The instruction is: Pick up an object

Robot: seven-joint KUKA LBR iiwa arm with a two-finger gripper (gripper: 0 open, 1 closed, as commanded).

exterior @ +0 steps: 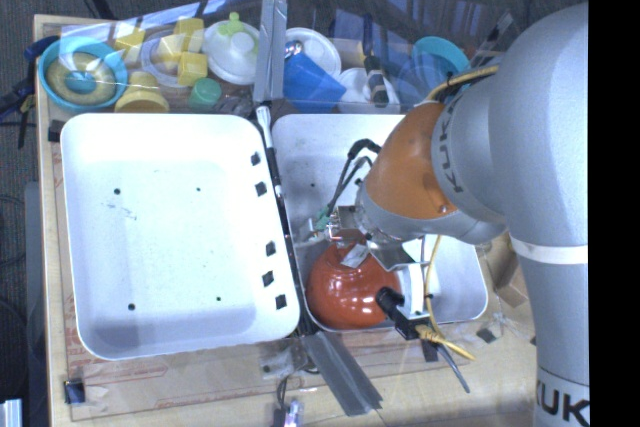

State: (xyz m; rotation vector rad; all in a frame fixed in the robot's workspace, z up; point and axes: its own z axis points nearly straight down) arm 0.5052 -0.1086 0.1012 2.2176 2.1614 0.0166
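Grey and very big, the arm (540, 205) filled the right side of the frame, and its orange band (405, 170) sat near the middle. It bent down into the right bin (310, 155). The left bin (150, 235) lay beside it, white and wide, taking up the left half of the frame. Along the top of the frame sat a pile of toy cups and dishes (180, 60) in yellow, blue and white, behind the bins.

A shiny red kettle (345, 295) stood in the lower part of the right bin, close to the near wall. The gripper (350, 237) was right above the kettle's top and seemed to touch it. The wrist hid the tips, so nobody could tell if the gripper was wide, narrow or holding anything.

It looked like the grabbing step. Next the gripper would need a firm squeeze on the kettle's top or handle, then a slow lift straight up. The kettle looked round and slippery.
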